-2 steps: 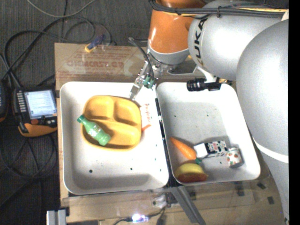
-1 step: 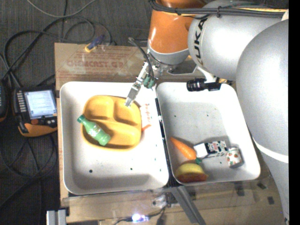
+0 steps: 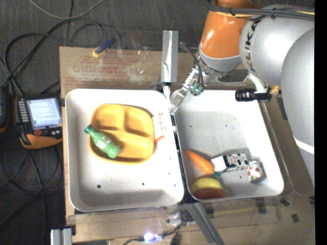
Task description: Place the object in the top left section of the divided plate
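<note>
A yellow divided plate [image 3: 134,131] lies in the left bin [image 3: 122,190]. A green plastic bottle [image 3: 102,141] rests on its side across the plate's left rim, cap toward the upper left and base over the plate's lower left part. My gripper [image 3: 179,97] hangs over the back end of the wall between the two bins, up and to the right of the plate and well apart from the bottle. Nothing shows in its grasp.
The right bin [image 3: 230,121] holds a carrot [image 3: 200,161], a yellow-red fruit [image 3: 207,187], a small printed carton [image 3: 231,161] and a small can [image 3: 255,170], all near its front. A handheld pendant [image 3: 40,115] and cables lie left of the bench.
</note>
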`<state>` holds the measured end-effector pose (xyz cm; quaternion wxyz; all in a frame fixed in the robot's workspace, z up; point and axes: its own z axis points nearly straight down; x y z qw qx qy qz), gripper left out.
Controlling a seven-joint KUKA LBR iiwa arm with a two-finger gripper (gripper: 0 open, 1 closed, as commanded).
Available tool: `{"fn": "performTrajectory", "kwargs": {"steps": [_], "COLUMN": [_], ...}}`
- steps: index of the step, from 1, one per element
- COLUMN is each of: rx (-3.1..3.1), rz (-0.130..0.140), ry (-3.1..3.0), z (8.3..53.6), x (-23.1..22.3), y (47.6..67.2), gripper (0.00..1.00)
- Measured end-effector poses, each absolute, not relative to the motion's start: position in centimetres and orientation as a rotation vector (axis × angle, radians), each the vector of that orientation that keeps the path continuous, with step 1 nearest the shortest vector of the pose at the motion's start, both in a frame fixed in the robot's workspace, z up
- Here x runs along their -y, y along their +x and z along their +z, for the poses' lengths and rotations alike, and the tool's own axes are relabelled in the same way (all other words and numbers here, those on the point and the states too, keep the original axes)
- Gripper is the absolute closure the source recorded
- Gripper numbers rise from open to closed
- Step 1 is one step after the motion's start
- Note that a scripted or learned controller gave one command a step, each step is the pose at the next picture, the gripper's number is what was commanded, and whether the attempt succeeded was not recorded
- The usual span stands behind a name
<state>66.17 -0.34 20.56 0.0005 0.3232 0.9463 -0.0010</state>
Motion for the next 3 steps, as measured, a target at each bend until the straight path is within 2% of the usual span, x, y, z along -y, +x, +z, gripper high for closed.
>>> {"fn": "performTrajectory", "kwargs": {"steps": [1, 2, 3], "rx": [-2.971, -3.026, -3.072], "rz": [0.001, -0.003, -0.002], "ry": [1.014, 0.840, 0.658], "z": [21.5, 20.7, 20.9], "x": [0.2, 2.9, 9.0], "y": [66.2, 61.7, 52.6], "gripper": [1.00, 1.00, 1.00]}}
